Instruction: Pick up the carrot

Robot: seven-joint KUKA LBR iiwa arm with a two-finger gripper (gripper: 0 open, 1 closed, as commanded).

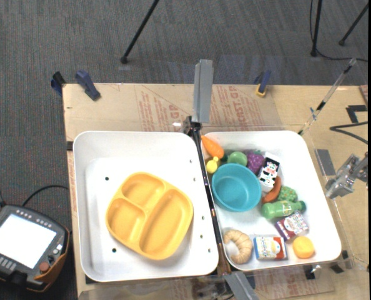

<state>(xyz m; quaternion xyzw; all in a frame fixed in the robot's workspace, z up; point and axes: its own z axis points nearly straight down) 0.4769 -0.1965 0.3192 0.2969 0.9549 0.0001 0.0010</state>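
Note:
The carrot (212, 147) is a small orange piece lying in the far left corner of the right bin (326, 217), against the wall between the bins. It touches a yellow toy (212, 165) and lies just behind the blue bowl (235, 187). A grey metal part that looks like my gripper (346, 177) shows at the right edge, outside the right bin's right wall and far from the carrot. Nothing is seen held by it.
The right bin is crowded: green toy (237, 158), purple grapes (255, 160), black-and-white box (268, 171), green bottle (283, 208), bagel (238, 245), small cartons (270, 247), orange fruit (303, 247). A yellow divided plate (149, 214) lies in the left bin (92, 149).

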